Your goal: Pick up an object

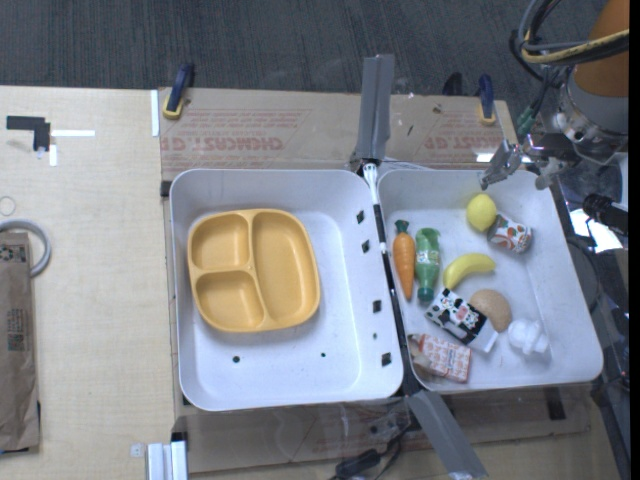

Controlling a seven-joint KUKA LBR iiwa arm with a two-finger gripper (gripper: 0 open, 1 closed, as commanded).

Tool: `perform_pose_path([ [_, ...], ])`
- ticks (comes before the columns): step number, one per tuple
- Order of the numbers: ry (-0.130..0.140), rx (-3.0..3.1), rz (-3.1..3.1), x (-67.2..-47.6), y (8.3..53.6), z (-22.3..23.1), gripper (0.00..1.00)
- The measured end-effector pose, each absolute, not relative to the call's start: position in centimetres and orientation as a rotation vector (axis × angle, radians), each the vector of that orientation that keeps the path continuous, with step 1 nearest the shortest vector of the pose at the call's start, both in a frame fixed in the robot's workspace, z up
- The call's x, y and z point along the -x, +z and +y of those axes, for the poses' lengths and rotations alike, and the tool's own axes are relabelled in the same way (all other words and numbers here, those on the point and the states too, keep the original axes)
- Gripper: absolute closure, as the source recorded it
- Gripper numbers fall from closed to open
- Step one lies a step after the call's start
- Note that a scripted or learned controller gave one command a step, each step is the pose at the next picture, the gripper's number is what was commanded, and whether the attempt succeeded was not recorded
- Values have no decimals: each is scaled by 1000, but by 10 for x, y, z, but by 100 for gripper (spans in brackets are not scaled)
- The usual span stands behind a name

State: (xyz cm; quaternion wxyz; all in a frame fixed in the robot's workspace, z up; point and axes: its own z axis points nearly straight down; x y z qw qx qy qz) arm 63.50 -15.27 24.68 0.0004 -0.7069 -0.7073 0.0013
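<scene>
Seen from the fixed overhead camera, the grey arm (590, 78) with its orange band reached in from the upper right, its gripper (503, 166) poised at the far rim of the right bin (575, 308), just above and beside a yellow lemon (482, 211). Whether the gripper was open or closed could not be told from this angle, and nothing was seen held in it.

The right bin carried the pickable items. The lemon sat nearest the gripper, touching a small white-and-orange can (511, 236) lying on its side. A banana (468, 267) lay just below them. Toward the bin's left wall, a carrot (403, 259) and a green bottle (428, 263) lay side by side, lengthwise. Nearer the front sat a black-and-white carton (457, 317), a brown rounded item (491, 308) touching it, a white lumpy object (527, 337) and a pinkish packet (441, 357) at the front edge.

The left bin (200, 368) held a yellow divided plate (254, 269) with three compartments, resting flat toward its left side.

Both bins stood on the counter (80, 268), with cardboard (260, 133) behind them, clipped in place by a blue clamp (179, 90).
</scene>
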Motion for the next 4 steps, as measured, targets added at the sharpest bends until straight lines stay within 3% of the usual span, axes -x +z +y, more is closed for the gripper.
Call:
perform_pose_path([
  [1,-11,2114,-2330,-629,122,-144,0],
  [2,3,2135,-2305,-619,212,-121,0],
  [3,4,2136,-2306,-620,221,-122,100],
  [4,2,1824,-2561,-641,322,-87,100],
])
